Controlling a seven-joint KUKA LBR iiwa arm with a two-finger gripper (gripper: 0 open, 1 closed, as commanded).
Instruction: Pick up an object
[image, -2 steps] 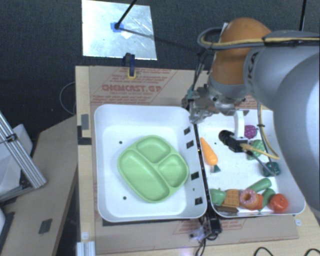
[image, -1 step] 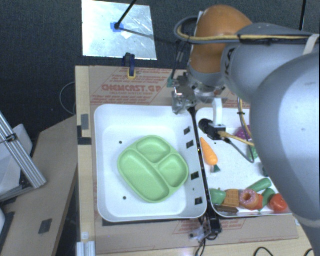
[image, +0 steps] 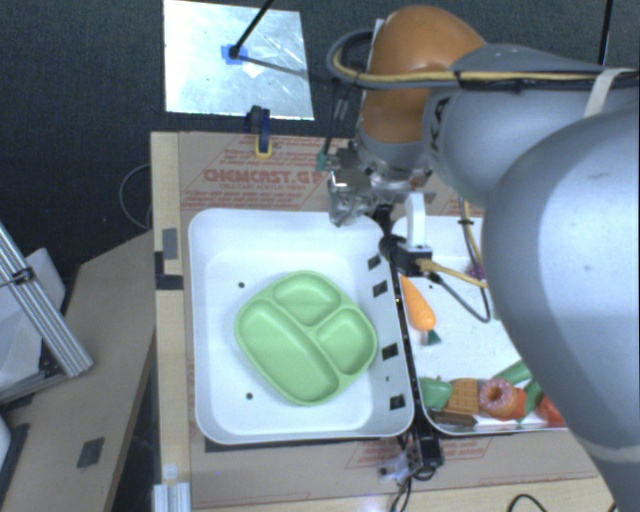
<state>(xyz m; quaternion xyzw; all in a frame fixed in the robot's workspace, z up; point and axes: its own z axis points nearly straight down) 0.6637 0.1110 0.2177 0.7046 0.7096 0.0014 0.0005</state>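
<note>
My gripper (image: 348, 208) hangs over the back rim of the left bin (image: 215, 300), near the divider between the two bins. An orange carrot (image: 418, 305) lies in the right bin (image: 470, 330), just right of the divider and in front of the gripper. The gripper is apart from it. A green divided plate (image: 305, 337) lies in the middle of the left bin. The large grey arm covers much of the right bin.
Along the right bin's front edge lie a pink donut (image: 497, 397), a waffle piece (image: 460, 394), a small green item (image: 434, 387), a green vegetable (image: 512, 371) and a red item (image: 551, 408). Black clips (image: 388, 352) line the divider.
</note>
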